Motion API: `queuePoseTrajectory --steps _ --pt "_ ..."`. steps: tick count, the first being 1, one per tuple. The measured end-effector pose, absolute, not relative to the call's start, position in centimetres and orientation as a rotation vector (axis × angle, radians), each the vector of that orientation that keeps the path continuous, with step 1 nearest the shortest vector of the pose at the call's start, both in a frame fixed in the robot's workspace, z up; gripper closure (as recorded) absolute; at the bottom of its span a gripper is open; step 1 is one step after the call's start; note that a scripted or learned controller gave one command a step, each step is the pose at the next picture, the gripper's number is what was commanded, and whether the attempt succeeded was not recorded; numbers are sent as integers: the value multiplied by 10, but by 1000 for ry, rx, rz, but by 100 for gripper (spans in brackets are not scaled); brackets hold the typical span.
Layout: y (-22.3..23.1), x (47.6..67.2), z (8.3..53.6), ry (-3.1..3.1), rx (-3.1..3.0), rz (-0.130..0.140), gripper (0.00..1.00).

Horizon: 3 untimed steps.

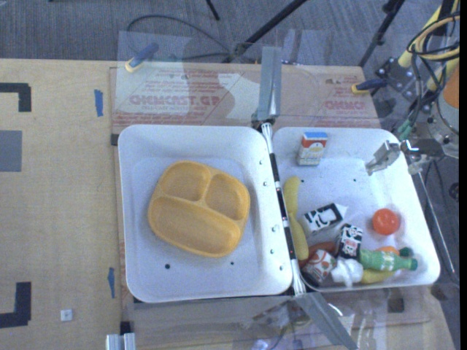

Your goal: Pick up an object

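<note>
Nearest the lens, the wooden counter carries my two white bins side by side, with black corner marks and strips of blue tape on its bare left part. Largest of the pair's contents is the yellow divided plate, lying flat and alone in the left bin, well apart from everything else.

All the smaller objects sit in the right bin. A yellow banana lies along its left wall, just beside the seam between the bins. A green bottle with an orange band lies on its side near the front right corner, touching a yellow piece beneath it. A white crumpled item and a red-and-white packet crowd the front edge, touching one another. A black-and-white carton sits tilted near the middle, with a smaller black-and-white box just beside it. An orange ball rests apart toward the right wall. A small carton with a blue top and an orange label stands upright at the back, alone.

My claw hangs at the right bin's back right corner, above bare white floor, near no object; whether it is wide or narrow I cannot tell. Nothing shows between its tips. Cables and tripod legs stand behind the counter.
</note>
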<state>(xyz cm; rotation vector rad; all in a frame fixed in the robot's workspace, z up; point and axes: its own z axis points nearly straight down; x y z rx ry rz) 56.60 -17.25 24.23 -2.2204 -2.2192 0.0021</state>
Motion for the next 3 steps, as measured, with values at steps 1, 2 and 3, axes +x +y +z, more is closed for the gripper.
queuePoseTrajectory --steps 1,2,3 --pt "-174 548 184 -2117 -2319 2 0" --pt "-204 528 96 -2013 -2404 -14 0" --pt "-198 495 89 -1978 -2449 -23 0"
